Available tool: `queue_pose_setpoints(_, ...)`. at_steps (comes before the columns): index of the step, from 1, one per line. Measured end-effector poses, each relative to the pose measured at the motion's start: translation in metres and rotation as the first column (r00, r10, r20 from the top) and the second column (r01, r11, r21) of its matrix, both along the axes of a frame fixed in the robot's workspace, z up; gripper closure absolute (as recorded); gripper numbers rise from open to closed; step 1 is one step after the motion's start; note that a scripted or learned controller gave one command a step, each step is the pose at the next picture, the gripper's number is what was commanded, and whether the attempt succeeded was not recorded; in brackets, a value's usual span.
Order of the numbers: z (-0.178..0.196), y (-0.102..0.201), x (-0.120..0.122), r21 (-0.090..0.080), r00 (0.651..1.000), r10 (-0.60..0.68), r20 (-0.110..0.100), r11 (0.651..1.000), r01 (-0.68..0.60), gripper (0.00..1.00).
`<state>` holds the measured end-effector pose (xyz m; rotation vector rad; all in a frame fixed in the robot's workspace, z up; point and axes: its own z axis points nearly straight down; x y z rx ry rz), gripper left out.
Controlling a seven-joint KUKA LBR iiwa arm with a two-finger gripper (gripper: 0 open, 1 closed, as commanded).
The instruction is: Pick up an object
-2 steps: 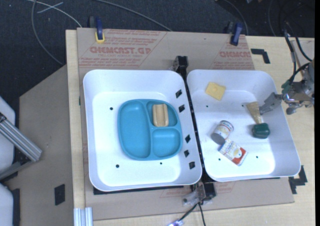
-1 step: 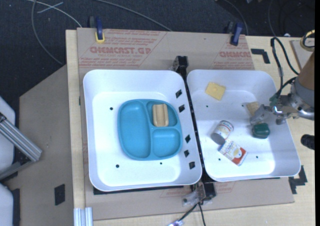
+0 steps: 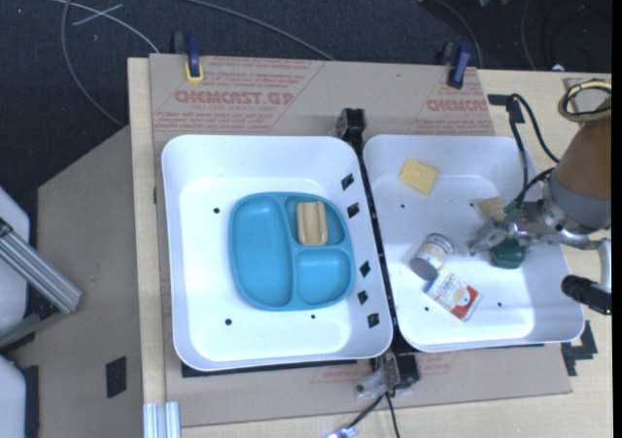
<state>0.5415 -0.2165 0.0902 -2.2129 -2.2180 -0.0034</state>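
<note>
My gripper [image 3: 502, 235] is low in the right bin [image 3: 505, 329], reaching in from the right edge. A dark green object [image 3: 507, 253] lies right under it, touching or nearly touching. A small tan piece [image 3: 491, 206] sits just behind the gripper. To the left of it lie a small silver can [image 3: 431, 254] on its side and a red and white packet [image 3: 454, 295]. A yellow wedge [image 3: 420, 175] rests near the bin's back wall.
The left bin [image 3: 194, 232] holds a blue divided plate [image 3: 262, 252] with a tan block [image 3: 310, 222] in its upper right compartment. A black divider with clips [image 3: 364, 232] runs between the bins. The arm's orange band [image 3: 588, 164] hangs over the right bin's edge.
</note>
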Motion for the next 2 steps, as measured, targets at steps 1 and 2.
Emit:
queue_pose_setpoints(1, 0.013, -0.002, 0.001, -0.005, 1.0, -0.001, 0.005, 1.0, 0.001, 1.0)
queue_pose_setpoints(2, 0.072, -0.003, 0.012, -0.01, 1.0, -0.001, 0.011, 1.0, 0.001, 1.0)
